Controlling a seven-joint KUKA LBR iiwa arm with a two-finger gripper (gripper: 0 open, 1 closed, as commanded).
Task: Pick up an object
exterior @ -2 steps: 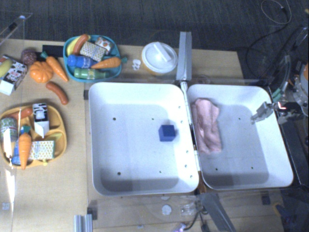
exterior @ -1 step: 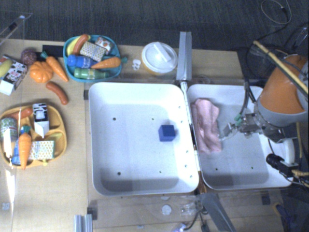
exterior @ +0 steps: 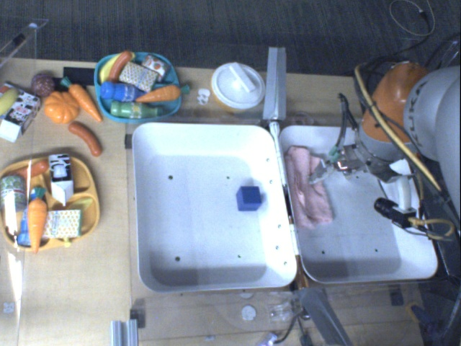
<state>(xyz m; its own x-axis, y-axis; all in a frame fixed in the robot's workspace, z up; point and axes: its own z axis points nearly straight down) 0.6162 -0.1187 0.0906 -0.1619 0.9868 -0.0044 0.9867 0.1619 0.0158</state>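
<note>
Camera view: the hand (exterior: 322,169) sits low in the right bin (exterior: 374,254), at the pink cloth (exterior: 308,187); whether it is spread or pinching cannot be told. No lift is evident. The blue cube (exterior: 249,197) lies untouched in the left bin (exterior: 180,265).

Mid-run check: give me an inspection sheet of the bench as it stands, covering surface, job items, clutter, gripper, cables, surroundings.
Surface: wooden bench bearing two white bins side by side, left bin and right bin.
Job's things: blue cube lying in the left bin; pink cloth crumpled along the right bin's left wall.
Clutter: blue bowl of toy food, yellow tray of toy food, loose toy carrots and sausage, white lidded container.
Gripper: gripper at the pink cloth's right edge; finger state unclear.
Cables: black and yellow cables looped around the arm.
Surroundings: dark carpet behind the bench.
</note>
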